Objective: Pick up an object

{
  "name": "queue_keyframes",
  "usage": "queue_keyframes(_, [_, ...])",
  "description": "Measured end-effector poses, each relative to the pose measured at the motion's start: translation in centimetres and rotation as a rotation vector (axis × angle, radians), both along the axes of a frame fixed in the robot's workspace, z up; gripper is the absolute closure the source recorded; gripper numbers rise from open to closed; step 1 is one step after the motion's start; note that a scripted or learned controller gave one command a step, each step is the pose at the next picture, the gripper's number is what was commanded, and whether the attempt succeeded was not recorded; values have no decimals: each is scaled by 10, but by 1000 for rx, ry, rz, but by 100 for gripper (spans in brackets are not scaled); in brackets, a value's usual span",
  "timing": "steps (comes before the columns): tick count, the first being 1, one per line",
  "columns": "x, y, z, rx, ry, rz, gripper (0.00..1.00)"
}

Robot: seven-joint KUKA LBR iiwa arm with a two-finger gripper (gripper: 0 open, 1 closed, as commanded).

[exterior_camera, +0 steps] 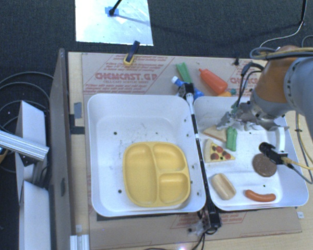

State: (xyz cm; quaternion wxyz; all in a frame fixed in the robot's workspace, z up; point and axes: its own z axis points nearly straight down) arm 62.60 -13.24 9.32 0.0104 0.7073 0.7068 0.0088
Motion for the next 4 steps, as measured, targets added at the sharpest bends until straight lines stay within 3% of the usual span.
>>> queue_keyframes(1, [4,2,-1,-3,9,4,0])
queue_keyframes(2, [20,-25,10,0,20,2,0])
queue_keyframes(3, [-8,-4,0,-5,0,0,0])
queue_keyframes(4, [-6,13,-1,-6,6,4,0])
